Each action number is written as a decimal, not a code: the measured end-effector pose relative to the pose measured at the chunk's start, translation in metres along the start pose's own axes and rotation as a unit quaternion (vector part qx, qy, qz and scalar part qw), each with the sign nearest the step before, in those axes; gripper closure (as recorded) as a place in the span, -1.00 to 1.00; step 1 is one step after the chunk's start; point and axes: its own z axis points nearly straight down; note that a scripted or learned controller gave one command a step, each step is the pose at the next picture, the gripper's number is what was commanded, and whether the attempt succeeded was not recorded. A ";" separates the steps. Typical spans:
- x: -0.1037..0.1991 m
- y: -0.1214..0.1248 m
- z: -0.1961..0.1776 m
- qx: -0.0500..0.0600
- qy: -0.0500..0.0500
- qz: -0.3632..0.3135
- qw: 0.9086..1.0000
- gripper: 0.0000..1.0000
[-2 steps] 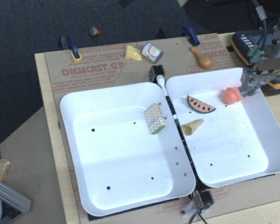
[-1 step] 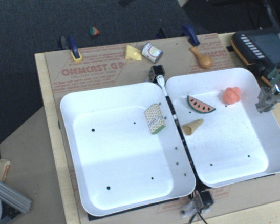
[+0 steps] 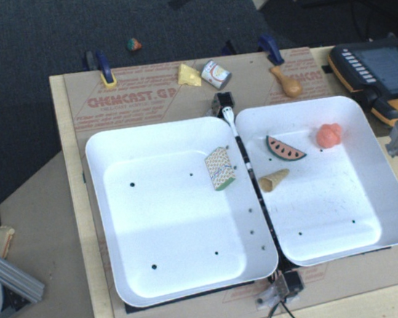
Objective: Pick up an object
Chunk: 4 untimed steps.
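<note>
Whether the claw is open or closed cannot be told. In the right bin, on the side the arm reaches in from, a tan cone lies nearest, with a watermelon slice just behind it and a pink ball further right, while the left bin holds a patterned block close to the shared rim. Beyond the bins, on the bench board, lie a yellow piece and a small white box side by side, and a brown wooden piece sits apart to their right.
</note>
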 end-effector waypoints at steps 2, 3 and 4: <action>-0.035 0.001 -0.216 -0.011 -0.004 -0.004 1.000 1.00; 0.032 0.000 -0.082 0.006 0.003 -0.006 1.000 1.00; -0.049 0.000 -0.107 -0.003 -0.002 0.001 1.000 1.00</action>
